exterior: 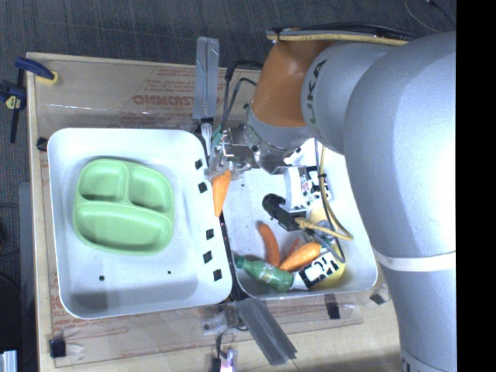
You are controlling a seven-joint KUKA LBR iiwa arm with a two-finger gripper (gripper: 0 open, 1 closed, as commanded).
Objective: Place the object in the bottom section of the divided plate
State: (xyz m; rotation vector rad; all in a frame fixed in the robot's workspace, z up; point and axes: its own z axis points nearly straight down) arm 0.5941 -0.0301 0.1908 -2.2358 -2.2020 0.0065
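Nearest the camera, down at 6 o'clock in the right bin (353, 281), there's a green bottle (265, 271), two carrots (270, 242) and some other clutter. Further back, the claw (222, 158) hangs over the seam between the bins, pinching an orange carrot (220, 192) that dangles point-down from it. Over at 9 o'clock, the green divided plate (124, 205) sits in the left bin (77, 297), its big bottom section bare. The worktop (116, 84) runs behind at 12.
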